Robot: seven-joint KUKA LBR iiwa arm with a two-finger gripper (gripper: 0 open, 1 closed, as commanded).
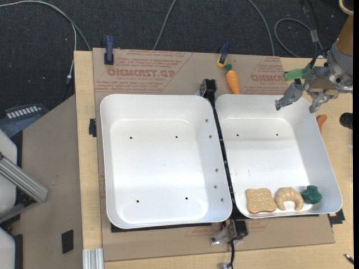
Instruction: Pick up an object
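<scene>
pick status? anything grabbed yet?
Done: nothing picked. The cracker, croissant and green toy lie along the right bin's near edge.
In hand: nothing between the fingers; the gripper is open at the bin's far right corner.
Left: move over, descend, grasp, lift.

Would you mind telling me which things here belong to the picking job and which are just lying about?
Belong to the job:
- claw, above the right bin's far edge
- cracker, croissant and green toy, in the right bin along its near edge

Just lying about:
- carrot, on the board behind the bins
- left bin
- blue clamps
</scene>
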